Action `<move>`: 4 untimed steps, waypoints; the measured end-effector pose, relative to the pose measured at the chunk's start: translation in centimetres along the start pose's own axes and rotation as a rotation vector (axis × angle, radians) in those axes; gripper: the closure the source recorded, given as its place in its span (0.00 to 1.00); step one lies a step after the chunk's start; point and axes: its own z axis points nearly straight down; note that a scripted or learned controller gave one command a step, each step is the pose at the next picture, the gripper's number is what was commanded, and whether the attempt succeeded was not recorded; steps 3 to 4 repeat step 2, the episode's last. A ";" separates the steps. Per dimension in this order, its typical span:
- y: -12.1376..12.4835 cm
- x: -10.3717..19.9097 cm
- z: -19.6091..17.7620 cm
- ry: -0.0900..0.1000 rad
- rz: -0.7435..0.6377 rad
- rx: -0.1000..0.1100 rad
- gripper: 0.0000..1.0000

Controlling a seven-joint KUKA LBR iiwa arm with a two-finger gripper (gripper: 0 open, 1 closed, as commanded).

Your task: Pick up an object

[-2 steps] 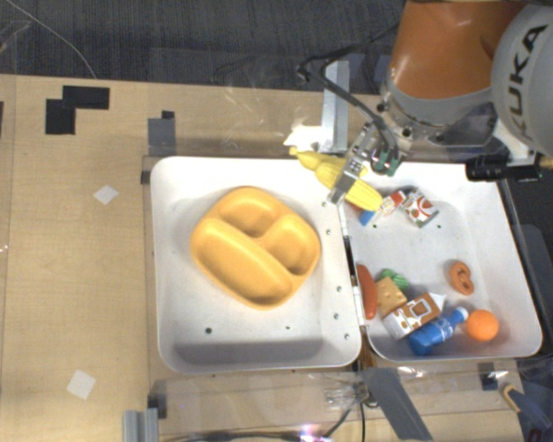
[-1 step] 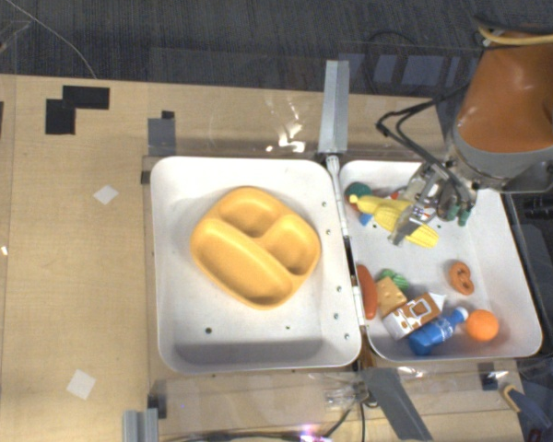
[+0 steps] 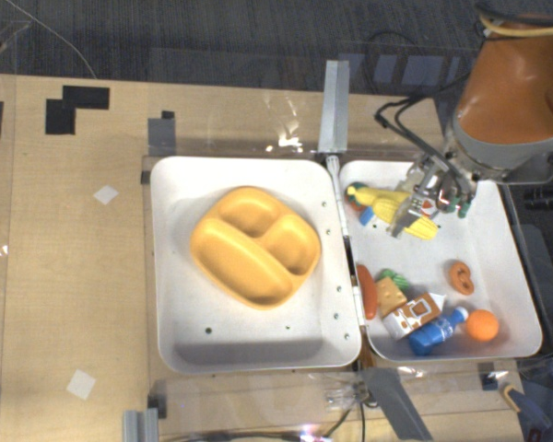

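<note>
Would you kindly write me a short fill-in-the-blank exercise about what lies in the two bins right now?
1. The yellow divided plate lies in the ____ bin of the camera view.
2. The gripper hangs over the yellow toy corn in the ____ bin.
3. The round fruit in that bin's near corner is coloured ____.
4. The bottle beside that fruit is coloured ____.

Missing words: left; right; orange; blue
</note>
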 end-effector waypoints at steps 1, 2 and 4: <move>-9.0 4.7 8.2 0.015 -0.042 0.008 1.00; -8.9 0.6 -7.9 0.000 -0.522 0.002 1.00; -8.9 0.6 -7.9 0.000 -0.522 0.002 1.00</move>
